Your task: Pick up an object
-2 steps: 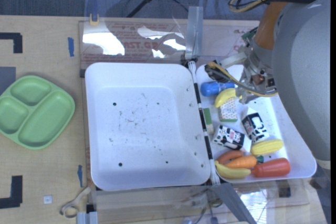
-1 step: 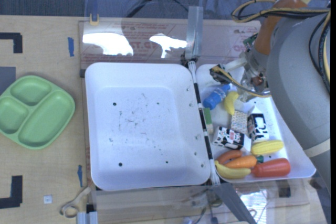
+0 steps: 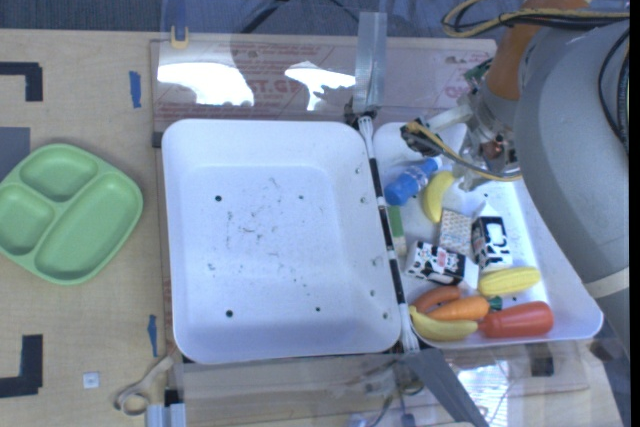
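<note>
right white plastic bin (image 3: 575, 310): red plastic pepper (image 3: 518, 319), orange plastic carrot (image 3: 462, 309), yellow plastic banana (image 3: 438, 326) at near edge | black-and-white printed box (image 3: 435, 262) beyond them | blue plastic cup (image 3: 403, 187) farther | gripper (image 3: 480, 158) over far end, open or closed: cannot tell | left white plastic bin (image 3: 180, 245) | green divided plastic plate (image 3: 65, 211) on wooden surface (image 3: 75, 345)

White bins (image 3: 200, 155), green plate (image 3: 66, 211), orange carrot (image 3: 460, 308), black-and-white spotted carton (image 3: 435, 262).
</note>
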